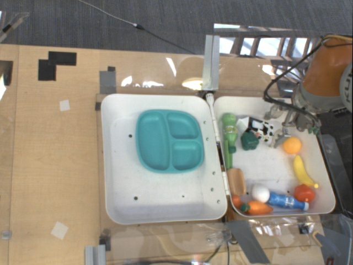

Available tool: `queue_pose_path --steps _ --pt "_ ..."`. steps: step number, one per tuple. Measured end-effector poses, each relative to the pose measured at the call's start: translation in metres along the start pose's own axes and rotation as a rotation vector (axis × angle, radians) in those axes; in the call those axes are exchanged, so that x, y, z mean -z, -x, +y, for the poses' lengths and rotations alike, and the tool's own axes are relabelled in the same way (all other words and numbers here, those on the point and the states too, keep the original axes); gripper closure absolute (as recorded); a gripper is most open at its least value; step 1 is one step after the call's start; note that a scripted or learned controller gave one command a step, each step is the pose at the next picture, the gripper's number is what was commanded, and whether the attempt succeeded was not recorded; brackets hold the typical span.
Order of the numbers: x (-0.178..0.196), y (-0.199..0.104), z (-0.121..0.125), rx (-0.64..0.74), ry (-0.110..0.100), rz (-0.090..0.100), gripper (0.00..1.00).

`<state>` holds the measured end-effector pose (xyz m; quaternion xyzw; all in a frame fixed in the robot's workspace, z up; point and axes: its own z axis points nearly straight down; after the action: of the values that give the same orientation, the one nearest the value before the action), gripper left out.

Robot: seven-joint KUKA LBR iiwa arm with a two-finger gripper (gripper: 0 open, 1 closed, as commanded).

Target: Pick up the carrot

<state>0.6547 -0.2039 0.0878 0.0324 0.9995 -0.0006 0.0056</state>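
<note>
- Gripper (287,127): poised at far edge of right bin (329,200), just above orange ball (292,145); finger state cannot be told; nothing seen held.
- Carrot (257,207): lying at near edge of right bin, beside white ball (260,194), well apart from gripper.
- Step judged: approach, not yet begun.
- Next move: travel across bin toward carrot, descend clear of blue bottle (287,202).

Glossy plastic carrot (257,207), matt wooden bench (49,164)

No readable text, label or number shows anywhere.
</note>
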Motion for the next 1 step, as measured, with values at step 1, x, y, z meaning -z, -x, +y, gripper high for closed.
queue_pose_path --steps 1 --pt "0.0013 -0.0471 -0.0035 -0.062 0.000 -0.001 0.00"
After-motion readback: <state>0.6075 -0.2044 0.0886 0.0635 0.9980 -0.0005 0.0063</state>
